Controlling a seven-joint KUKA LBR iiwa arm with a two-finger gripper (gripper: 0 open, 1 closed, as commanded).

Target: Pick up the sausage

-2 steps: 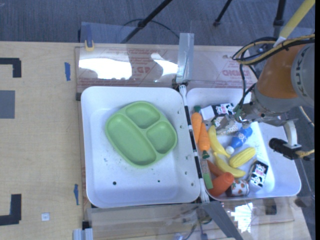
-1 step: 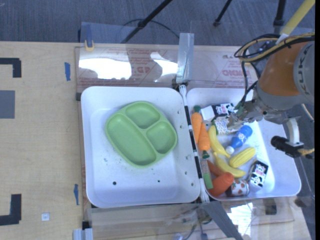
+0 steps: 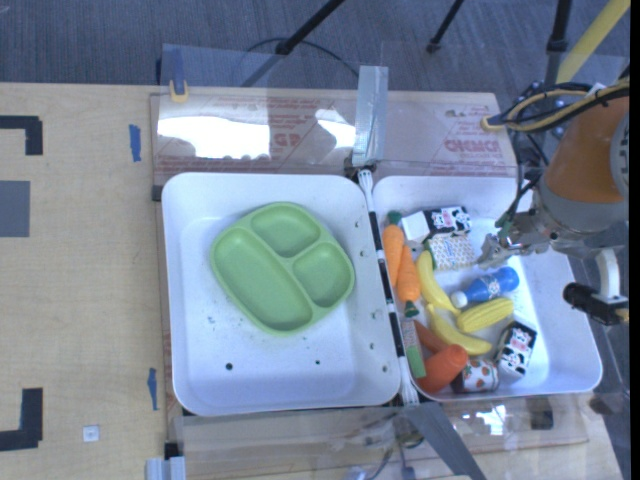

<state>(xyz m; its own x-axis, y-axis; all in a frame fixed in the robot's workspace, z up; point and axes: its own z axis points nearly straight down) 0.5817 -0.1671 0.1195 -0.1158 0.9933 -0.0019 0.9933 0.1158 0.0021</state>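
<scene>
Camera view: 2 shallow white plastic bins sit side by side with rounded corners and smooth, glossy walls. The left bin (image 3: 190,368) holds 1 green plate (image 3: 282,266), matte and oval, with 3 compartments. It lies in the bin's upper middle, and bare floor shows around it, widest at the bottom. The right bin (image 3: 580,363) is crowded toward its left wall, with free floor along its right side and upper right corner.

The right bin holds 1 orange carrot (image 3: 402,261), long and tapered, against the left wall, 1 curved yellow banana (image 3: 435,290), 1 bumpy yellow corn cob (image 3: 486,315) and 1 blue bottle (image 3: 492,286). There are also 2 cow-print cartons (image 3: 447,220) (image 3: 517,348) and 1 pale speckled square (image 3: 453,254).

The sausage (image 3: 425,335) looks to be the short reddish-brown piece at lower left of the right bin, between the left wall and the banana and partly covered. A rounded orange-red toy (image 3: 441,368) lies just below it.

The gripper (image 3: 502,242) hangs over the upper middle of the right bin, just above the bottle and well apart from the sausage. Whether it is clenched or released cannot be told. Nothing visibly sits in it.
</scene>
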